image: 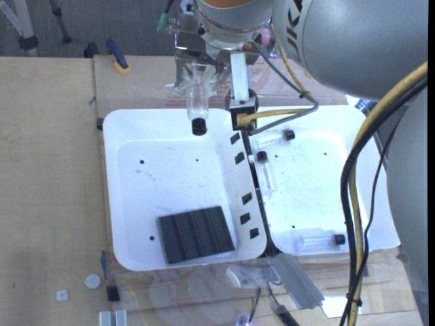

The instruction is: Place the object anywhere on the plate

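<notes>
The arm [326,26] reaches in from the right, its gripper [198,80] hanging above the far rim of the left bin [136,141]. A clear tube [197,111] with a black cap hangs upright between the fingers, cap end down, so the gripper is clamped on it, though glare makes the contact hard to read. The dark ribbed plate [196,233] lies flat in the near part of the left bin, well apart from the tube. Three similar tubes [264,172] lie in the right bin [367,202]
</notes>
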Controlling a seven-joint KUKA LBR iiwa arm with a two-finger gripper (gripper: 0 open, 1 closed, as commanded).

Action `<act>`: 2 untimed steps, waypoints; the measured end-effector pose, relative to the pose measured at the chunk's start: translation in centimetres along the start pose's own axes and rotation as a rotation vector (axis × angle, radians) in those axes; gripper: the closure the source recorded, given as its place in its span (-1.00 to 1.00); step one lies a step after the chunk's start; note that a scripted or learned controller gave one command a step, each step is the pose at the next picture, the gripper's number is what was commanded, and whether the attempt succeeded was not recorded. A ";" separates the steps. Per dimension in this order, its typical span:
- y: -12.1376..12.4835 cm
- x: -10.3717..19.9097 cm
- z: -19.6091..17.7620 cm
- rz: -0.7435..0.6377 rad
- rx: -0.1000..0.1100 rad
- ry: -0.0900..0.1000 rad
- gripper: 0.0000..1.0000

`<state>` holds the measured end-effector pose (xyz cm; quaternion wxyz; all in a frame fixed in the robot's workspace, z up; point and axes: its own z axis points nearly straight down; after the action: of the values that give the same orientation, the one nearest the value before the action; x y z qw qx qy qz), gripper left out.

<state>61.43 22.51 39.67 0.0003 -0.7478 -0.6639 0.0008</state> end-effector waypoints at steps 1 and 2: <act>-5.9 -0.7 -3.8 -0.196 0.002 -0.001 1.00; -1.5 -1.2 -3.8 -0.729 -0.006 0.000 1.00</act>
<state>59.80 21.55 43.49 -0.0016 -0.4621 -0.8868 -0.0016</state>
